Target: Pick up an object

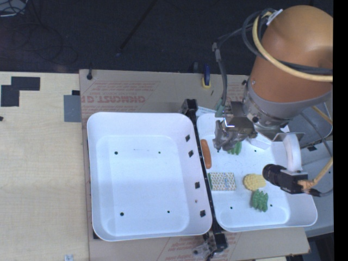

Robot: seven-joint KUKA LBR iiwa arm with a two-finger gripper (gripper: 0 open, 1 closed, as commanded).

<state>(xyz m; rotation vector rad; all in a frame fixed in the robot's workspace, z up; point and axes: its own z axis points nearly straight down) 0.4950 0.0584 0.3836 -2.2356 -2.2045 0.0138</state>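
1. Left shallow white plastic bin (103, 145): sits left of the black centre divider (198, 167), touching it along its right wall.
2. Slim orange carrot-shaped toy (206, 153): just right of the divider, lying lengthwise along it on the floor of the right shallow white plastic bin (304, 219).
3. Flat white rectangular block with a green dotted pattern (222, 181): right of the divider, below the carrot-shaped toy, near but apart from it.
4. Grey metal two-finger gripper (224, 141): right of the divider, above the dotted block, down at the bin floor. Can't tell if the fingers are spread or closed; they're dark and overlap the object below.
5. Small dark green leafy toy (235, 148): right of the divider, right at the gripper tips; contact unclear.
6. Round yellow bumpy toy (253, 181): further right of the divider, just beside the dotted block.
7. Green lumpy broccoli-like toy (260, 200): far right of the divider, just below the yellow toy.
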